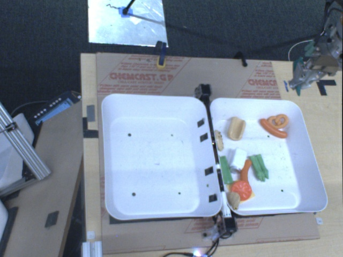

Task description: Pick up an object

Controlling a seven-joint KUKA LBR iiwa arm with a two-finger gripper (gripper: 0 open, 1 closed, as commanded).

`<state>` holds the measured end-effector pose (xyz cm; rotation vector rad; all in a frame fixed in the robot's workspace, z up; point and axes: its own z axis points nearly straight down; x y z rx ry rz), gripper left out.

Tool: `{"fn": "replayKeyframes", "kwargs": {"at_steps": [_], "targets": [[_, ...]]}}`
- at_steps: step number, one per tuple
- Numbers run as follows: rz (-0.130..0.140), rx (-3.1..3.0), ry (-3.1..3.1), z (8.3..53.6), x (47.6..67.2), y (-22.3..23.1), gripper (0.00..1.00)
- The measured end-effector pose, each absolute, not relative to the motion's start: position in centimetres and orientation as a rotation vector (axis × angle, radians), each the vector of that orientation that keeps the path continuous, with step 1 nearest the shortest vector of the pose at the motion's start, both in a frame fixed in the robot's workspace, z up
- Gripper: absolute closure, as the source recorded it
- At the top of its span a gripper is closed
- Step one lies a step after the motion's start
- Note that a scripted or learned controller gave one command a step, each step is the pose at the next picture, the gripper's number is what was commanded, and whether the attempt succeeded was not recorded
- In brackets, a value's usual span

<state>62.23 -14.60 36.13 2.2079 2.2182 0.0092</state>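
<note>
Bench point(134, 68) on dark carpet point(43, 36) bears two white bins point(155, 159); arm's jaws point(300, 82) hang beyond right bin's point(308, 165) far corner; their opening cannot be told.

You get even, soft overhead light, glare on the shiny silver foil sheet point(127, 15), faint shadows, and slightly grainy, soft detail throughout.

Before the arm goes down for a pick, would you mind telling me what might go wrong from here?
Two risks stand out. The white block, orange stick, green pieces and red-orange piece lie crowded together in the right bin, so a grasp may catch two things or knock neighbours aside. The small tan item sits right against the wall between the bins, leaving little room for fingers. The gripper hangs beyond the bin's far right corner.
</note>
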Motion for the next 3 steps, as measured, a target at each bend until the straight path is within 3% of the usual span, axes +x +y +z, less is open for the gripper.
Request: {"fn": "replayKeyframes", "kwargs": {"at_steps": [1,3], "targets": [[0.007,2.208,2.223,39.4,66.8,-13.6,1.0],[0.002,2.214,2.226,36.4,66.9,-10.4,1.0]]}}
